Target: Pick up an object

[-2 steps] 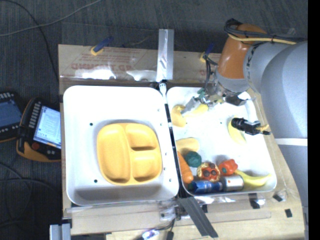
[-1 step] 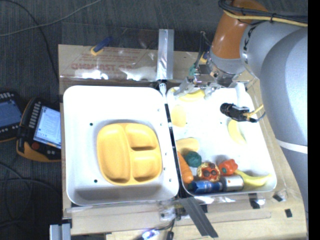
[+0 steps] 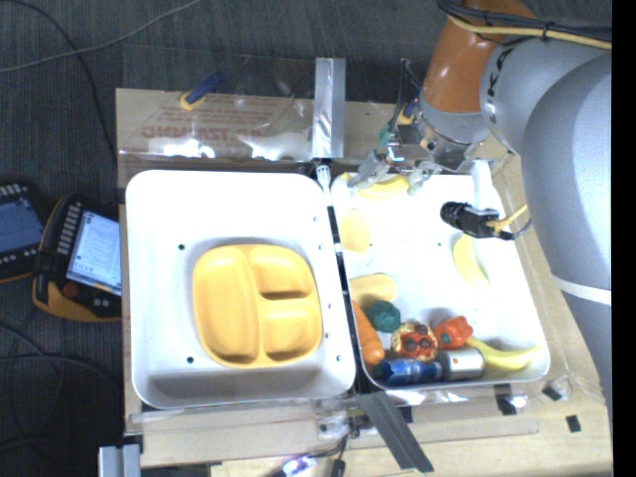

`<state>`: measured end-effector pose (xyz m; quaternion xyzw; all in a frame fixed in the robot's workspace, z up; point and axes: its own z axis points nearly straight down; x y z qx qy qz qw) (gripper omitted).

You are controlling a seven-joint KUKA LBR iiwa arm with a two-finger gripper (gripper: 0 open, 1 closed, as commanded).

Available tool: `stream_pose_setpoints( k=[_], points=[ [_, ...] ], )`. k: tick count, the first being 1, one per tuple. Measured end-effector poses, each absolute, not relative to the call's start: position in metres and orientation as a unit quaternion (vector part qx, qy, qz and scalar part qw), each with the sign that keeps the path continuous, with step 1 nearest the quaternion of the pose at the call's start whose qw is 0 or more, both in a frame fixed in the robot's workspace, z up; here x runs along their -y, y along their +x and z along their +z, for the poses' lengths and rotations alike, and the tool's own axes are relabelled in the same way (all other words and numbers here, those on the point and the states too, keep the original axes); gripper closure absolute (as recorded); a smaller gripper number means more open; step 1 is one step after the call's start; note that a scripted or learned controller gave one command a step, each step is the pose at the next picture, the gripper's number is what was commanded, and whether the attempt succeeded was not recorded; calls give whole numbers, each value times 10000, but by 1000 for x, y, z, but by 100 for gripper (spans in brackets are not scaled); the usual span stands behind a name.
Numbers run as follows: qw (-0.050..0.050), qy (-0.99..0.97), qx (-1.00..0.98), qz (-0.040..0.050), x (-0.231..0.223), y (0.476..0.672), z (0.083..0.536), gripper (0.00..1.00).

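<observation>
Low over the far left corner of the right bin [image 3: 530, 306]: the gripper [image 3: 396, 170] of the grey-and-orange arm [image 3: 467, 58], pincer spread apart, nothing visibly clamped. Directly beneath, hard against the bin wall, a pale yellow item [image 3: 383, 188], seemingly the chosen target and awkwardly cornered. Crowded along the near edge: carrot [image 3: 368, 343], red pepper [image 3: 453, 332], banana [image 3: 507, 356], blue can [image 3: 405, 371]. In the left bin [image 3: 149, 266], well apart from the action, a yellow divided tray [image 3: 256, 301].
</observation>
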<state>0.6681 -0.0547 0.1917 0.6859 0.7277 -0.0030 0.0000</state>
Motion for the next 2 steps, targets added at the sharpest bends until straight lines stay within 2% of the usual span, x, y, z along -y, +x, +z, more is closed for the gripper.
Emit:
stream_pose_setpoints(
  k=[1,2],
  points=[
    [-3,7135,-7007,-10,22,668,222,100],
    [6,7210,-6929,-23,93,668,214,100]
  ],
)
